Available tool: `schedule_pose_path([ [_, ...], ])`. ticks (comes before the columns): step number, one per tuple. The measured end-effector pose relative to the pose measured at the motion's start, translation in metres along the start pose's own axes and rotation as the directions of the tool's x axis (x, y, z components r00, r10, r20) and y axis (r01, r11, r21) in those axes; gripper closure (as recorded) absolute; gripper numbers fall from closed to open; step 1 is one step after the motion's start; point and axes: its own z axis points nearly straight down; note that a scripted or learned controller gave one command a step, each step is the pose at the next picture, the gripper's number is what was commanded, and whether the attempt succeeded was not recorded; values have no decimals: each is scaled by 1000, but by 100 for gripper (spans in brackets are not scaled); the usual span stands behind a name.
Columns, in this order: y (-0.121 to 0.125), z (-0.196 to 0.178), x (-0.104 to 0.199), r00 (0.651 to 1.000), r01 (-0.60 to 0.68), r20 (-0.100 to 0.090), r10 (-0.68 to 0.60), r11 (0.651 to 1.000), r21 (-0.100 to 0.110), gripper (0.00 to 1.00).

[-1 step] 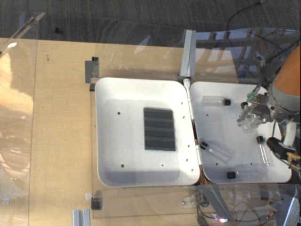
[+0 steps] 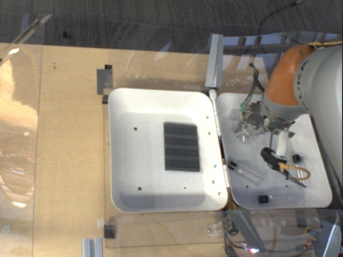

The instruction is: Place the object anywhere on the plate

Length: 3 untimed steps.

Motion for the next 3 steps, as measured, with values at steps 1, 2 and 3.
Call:
schedule_pose_path([
  [1, 4, -79, 73, 878, 479, 2, -479, 878, -6, 100],
  [2, 38, -104, 141, 700, 714, 4, -714, 700, -7, 100],
  [3, 2, -90, 211, 999, 44, -1, -44, 999, -2, 100],
])
